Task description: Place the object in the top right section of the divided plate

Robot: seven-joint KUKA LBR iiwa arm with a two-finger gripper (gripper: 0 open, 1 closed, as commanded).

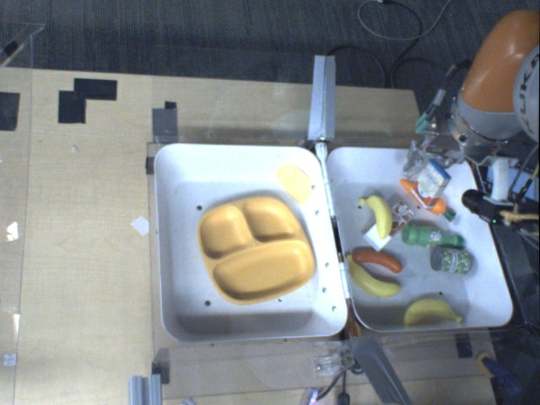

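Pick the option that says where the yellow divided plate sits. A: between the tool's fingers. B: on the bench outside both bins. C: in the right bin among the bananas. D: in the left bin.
D: the yellow divided plate lies flat in the left bin, while the bananas lie in the right bin.

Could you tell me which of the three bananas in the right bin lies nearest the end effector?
The upper banana, beside the bin's left wall; the other two bananas lie nearer the front edge, farther from the end effector.
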